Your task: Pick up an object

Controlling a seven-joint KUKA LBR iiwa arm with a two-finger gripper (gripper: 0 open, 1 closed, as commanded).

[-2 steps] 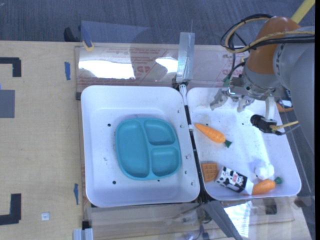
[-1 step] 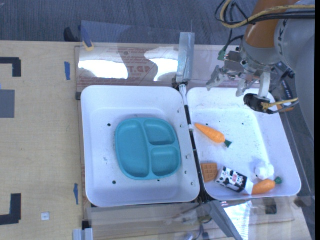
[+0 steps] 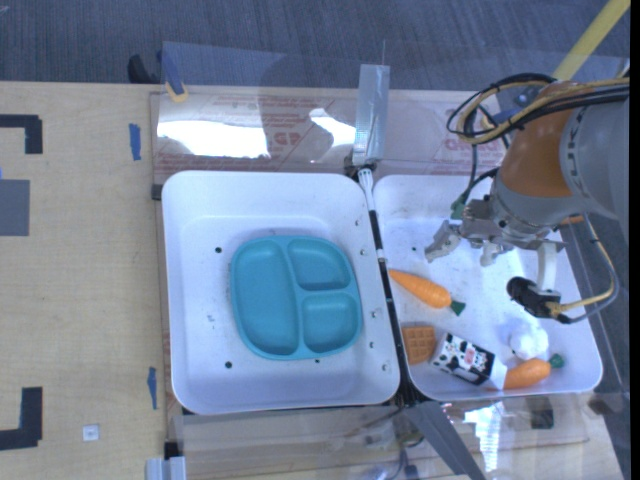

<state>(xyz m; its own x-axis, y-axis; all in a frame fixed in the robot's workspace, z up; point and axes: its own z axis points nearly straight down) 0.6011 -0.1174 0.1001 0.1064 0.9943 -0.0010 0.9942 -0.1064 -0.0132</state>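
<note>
My gripper (image 3: 463,252) hangs over the upper middle of the right bin (image 3: 400,200), its two fingers spread apart with nothing between them. Just below it and slightly left, an orange carrot (image 3: 420,290) with a green tip lies on the bin floor. Further toward the front sit a brown waffle piece (image 3: 418,344) and a black-and-white patterned block (image 3: 463,358). A smaller carrot (image 3: 528,372) and a white lump (image 3: 528,342) rest in the front right corner.
The left bin (image 3: 190,268) holds a teal divided plate (image 3: 296,295). A divider wall (image 3: 378,258) separates the two bins. The grey arm with its orange band (image 3: 545,163) comes in over the right bin's far right side.
</note>
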